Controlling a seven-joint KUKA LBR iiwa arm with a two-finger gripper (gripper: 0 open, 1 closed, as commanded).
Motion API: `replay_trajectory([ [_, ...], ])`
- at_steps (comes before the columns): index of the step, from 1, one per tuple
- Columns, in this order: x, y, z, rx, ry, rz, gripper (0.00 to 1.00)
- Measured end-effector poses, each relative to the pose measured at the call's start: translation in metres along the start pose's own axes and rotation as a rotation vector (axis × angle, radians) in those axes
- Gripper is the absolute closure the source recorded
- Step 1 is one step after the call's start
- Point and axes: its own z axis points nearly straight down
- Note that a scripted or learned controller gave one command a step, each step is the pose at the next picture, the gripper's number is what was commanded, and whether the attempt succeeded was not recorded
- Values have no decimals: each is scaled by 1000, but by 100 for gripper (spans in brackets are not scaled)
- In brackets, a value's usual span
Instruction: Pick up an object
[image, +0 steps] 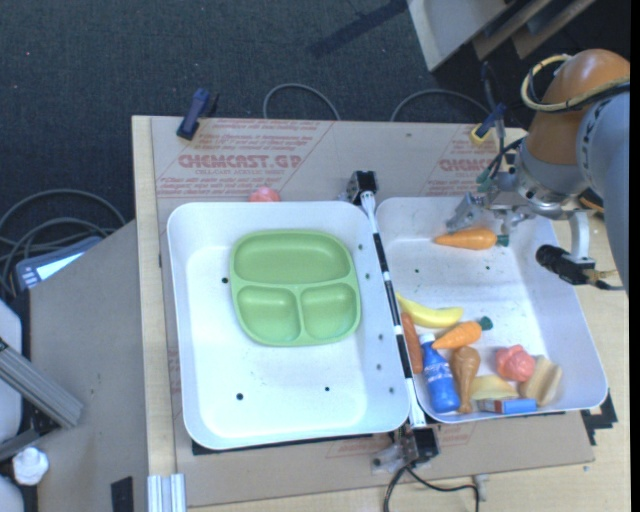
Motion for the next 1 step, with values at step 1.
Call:
replay_trajectory([
  [1,-7,-58,29,21,13,4,0],
])
